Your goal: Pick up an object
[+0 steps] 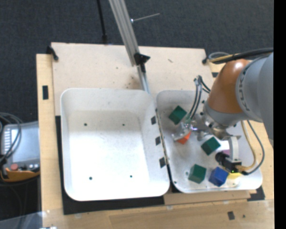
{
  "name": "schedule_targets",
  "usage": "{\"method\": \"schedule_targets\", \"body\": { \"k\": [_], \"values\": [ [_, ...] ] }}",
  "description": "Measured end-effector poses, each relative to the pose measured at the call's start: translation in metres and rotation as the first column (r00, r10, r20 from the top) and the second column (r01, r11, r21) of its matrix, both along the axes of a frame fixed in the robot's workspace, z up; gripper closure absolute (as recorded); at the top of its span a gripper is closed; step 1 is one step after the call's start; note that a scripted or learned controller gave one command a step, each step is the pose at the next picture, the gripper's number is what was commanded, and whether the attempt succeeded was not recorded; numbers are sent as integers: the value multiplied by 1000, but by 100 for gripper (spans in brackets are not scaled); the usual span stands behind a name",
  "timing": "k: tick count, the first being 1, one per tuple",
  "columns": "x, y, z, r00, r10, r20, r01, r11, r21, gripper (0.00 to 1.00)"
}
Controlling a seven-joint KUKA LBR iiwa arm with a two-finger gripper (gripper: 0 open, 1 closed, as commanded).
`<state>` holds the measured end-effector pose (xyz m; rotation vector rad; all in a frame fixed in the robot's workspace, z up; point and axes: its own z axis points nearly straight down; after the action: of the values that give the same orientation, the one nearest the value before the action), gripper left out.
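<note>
Jaws [188,130] low in the right bin [257,178], over a small orange piece [182,138].
Grey arm [238,92] reaching in from 3 o'clock. Jaw opening hidden from above, so cannot tell how wide or whether anything is gripped. Green block [178,114] at 12 o'clock of the orange piece; second green block [210,145] at 3 o'clock; third green block [197,173] and blue block [219,176] toward 5 o'clock. Left bin [66,128] at 9 o'clock on the tabletop [100,63].

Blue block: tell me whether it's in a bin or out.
In. The blue block lies inside the right bin, near its front edge, beside a green block.
</note>
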<state>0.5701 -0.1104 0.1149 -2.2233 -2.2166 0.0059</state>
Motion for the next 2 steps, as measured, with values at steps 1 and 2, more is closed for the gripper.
{"method": "schedule_targets", "body": {
  "k": [1,2],
  "values": [
    [1,-1,-18,1000,-1,5,1,1000,-1,0],
    [2,-2,-6,1000,-8,10,8,1000,0,100]
  ]
}}
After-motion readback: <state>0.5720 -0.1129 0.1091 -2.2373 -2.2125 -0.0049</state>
